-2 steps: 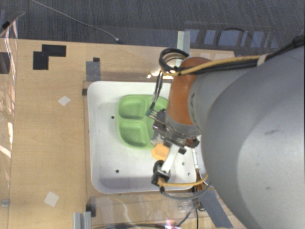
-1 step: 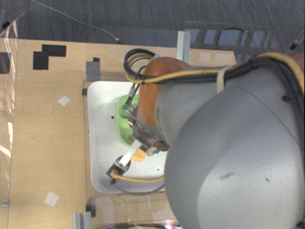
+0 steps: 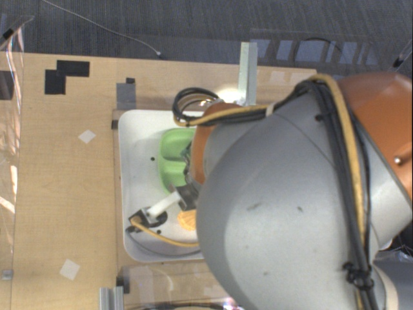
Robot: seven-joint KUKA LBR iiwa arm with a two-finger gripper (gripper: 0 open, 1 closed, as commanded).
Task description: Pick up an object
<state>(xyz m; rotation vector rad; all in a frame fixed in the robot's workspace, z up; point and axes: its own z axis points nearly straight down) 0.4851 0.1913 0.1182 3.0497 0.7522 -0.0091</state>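
Observation:
A green object (image 3: pixel 171 157) with a rounded, folded shape lies in the middle of the left white bin (image 3: pixel 126 173). A small orange-yellow object (image 3: pixel 187 220) rests near the bin's front, partly hidden by the arm. My gripper (image 3: pixel 188 195) reaches down into this bin just right of the green object and above the orange one. The big grey arm with its orange band (image 3: pixel 213 141) hides most of the gripper, including whatever may be between its fingers.
The arm's bulk (image 3: pixel 290 199) covers the right side of the view, including the right bin. A black cable loop (image 3: pixel 191 102) sits at the left bin's far edge beside a metal post (image 3: pixel 248 70). Bare wooden bench (image 3: pixel 58 173) lies to the left.

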